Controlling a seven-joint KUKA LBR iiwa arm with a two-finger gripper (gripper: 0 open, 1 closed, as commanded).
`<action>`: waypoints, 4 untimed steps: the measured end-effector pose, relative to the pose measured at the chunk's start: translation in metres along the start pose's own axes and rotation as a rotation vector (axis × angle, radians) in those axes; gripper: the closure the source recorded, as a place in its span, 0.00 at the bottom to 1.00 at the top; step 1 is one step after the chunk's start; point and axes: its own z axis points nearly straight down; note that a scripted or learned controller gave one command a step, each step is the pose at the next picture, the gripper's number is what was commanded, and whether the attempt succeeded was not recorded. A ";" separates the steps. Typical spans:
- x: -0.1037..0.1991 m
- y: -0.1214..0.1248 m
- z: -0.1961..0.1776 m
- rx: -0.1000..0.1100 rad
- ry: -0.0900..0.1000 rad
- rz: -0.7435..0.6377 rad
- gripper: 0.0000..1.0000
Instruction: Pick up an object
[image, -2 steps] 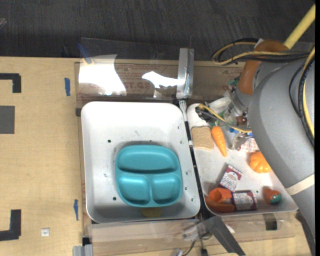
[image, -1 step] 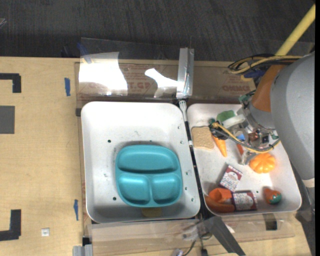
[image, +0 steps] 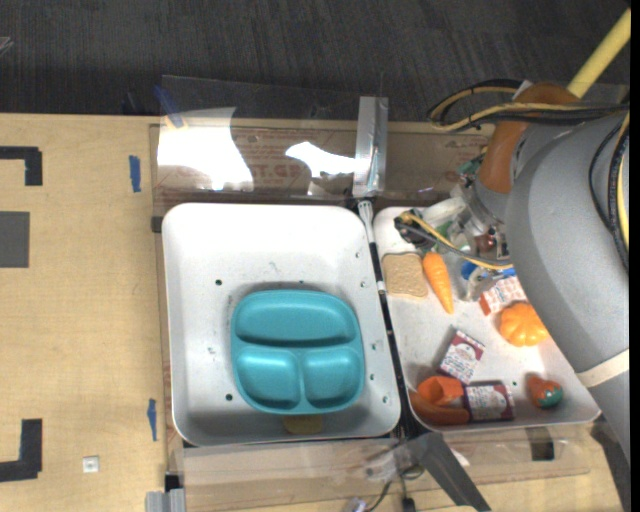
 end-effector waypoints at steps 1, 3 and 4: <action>-0.047 -0.021 0.001 -0.002 0.004 0.004 0.00; -0.001 -0.007 0.001 0.001 -0.002 -0.008 0.00; -0.114 -0.007 -0.035 -0.001 -0.002 0.007 0.00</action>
